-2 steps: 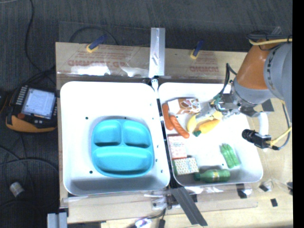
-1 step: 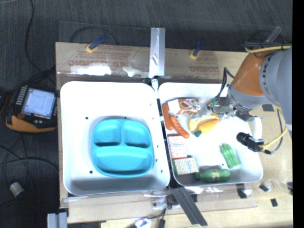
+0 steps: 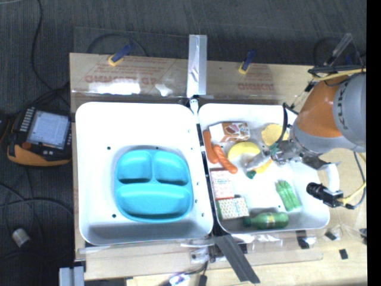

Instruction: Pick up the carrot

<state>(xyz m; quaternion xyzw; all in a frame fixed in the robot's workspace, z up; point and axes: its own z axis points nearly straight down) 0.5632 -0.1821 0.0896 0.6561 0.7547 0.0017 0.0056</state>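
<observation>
The carrot (image 3: 221, 157) is a slim orange piece lying slantwise near the left wall of the right bin (image 3: 309, 177). My gripper (image 3: 276, 154) hangs low over the middle of that bin, to the right of the carrot and apart from it. A yellow lemon (image 3: 243, 150) and a banana (image 3: 259, 168) lie between the two. The grey wrist and its orange band (image 3: 315, 115) cover the bin's upper right corner.
The right bin also holds a snack box (image 3: 234, 130), two small cards (image 3: 223, 186), a green pod (image 3: 287, 195) and a green bottle (image 3: 265, 220) at the front. A blue divided plate (image 3: 153, 183) sits in the left bin (image 3: 95, 136).
</observation>
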